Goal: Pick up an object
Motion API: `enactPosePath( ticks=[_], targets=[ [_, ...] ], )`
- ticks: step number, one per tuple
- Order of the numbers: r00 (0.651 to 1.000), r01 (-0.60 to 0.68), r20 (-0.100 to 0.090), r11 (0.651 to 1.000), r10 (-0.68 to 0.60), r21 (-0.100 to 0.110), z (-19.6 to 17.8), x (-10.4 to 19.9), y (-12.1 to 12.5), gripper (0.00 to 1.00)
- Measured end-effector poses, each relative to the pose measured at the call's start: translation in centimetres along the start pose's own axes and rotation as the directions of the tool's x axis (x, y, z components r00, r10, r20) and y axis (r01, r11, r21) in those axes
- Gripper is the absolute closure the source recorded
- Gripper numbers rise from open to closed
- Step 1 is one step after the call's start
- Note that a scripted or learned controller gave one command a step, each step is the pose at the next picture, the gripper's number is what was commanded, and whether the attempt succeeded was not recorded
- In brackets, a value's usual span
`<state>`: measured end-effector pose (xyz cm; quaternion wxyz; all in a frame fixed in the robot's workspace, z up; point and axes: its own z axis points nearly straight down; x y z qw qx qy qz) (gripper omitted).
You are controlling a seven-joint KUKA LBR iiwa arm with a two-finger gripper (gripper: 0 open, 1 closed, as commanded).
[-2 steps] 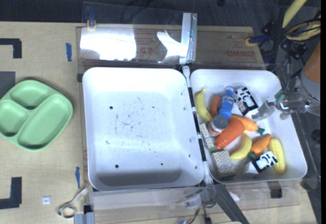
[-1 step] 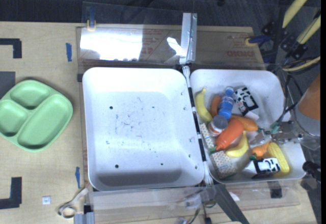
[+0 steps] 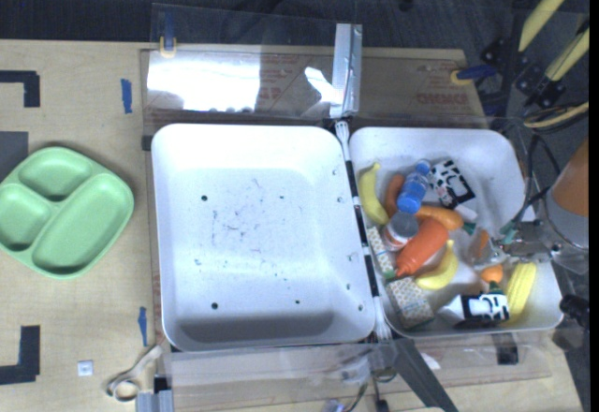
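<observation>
Many toys crowd right bin [image 3: 501,153]; green tray [image 3: 64,210] well left.

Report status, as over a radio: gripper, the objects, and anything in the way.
Gripper low at right bin's right side, grip unclear. Toys heaped there: carrot, bottle, bananas. Nothing seen lifted. Clutter tight around it.

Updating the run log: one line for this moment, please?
arm: right edge | gripper: over right bin | carrot: in bin | grasp: none seen
</observation>
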<state>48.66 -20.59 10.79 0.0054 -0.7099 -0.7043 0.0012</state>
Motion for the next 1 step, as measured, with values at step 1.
enactPosePath(
  ticks=[1],
  targets=[
    [0.993,-0.114,0.004,0.993,0.114,-0.004,-9.00,1.89,4.82,1.00]
  ],
)
